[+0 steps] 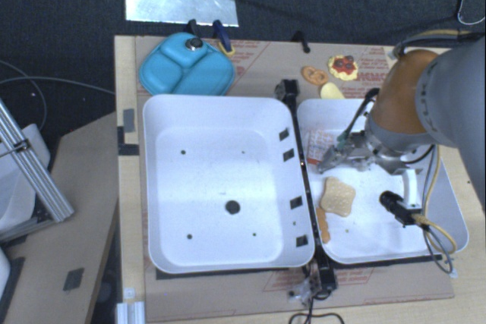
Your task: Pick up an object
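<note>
Bench (pixel 250 57): brown board under both bins, running out on every side of my pincer.
Left bin (pixel 220 186): large white tray well to the left of my pincer, with a dark round spot on its floor.
Right bin (pixel 448 216): the white tray my pincer hangs in, my grey and orange arm above it.
Blue tray (pixel 187 66): compartment dish on the bench, far up and to the left of my pincer.
Pincer (pixel 328 161): low over the right bin's left part, pointing left; I cannot tell whether it is apart or together, and I see nothing between its tips.
Toast slice (pixel 338 197): tan bread on the bin floor, just below my pincer and apart from it.
Printed packet (pixel 317 140): just above my pincer, by the bin's left wall.
Toy foods (pixel 332 72): small pieces on the bench, well above my pincer.
</note>
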Action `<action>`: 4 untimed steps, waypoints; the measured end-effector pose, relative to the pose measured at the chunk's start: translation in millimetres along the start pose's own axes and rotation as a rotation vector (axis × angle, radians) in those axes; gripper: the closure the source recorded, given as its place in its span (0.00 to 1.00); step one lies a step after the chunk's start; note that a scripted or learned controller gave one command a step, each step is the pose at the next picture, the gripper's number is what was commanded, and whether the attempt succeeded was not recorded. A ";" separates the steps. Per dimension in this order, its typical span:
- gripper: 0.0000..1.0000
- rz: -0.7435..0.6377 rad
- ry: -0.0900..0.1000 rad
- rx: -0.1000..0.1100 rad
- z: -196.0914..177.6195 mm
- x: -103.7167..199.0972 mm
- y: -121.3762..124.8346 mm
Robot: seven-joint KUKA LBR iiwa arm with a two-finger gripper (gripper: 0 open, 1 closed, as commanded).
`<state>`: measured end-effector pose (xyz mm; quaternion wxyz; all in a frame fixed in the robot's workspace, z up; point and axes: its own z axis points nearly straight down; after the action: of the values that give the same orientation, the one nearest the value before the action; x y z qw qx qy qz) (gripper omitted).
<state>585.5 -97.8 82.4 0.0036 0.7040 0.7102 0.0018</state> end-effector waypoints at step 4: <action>1.00 0.000 0.006 -0.006 -314.2 166.0 -93.8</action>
<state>487.8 68.2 395.4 0.0035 0.7041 0.7101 0.0059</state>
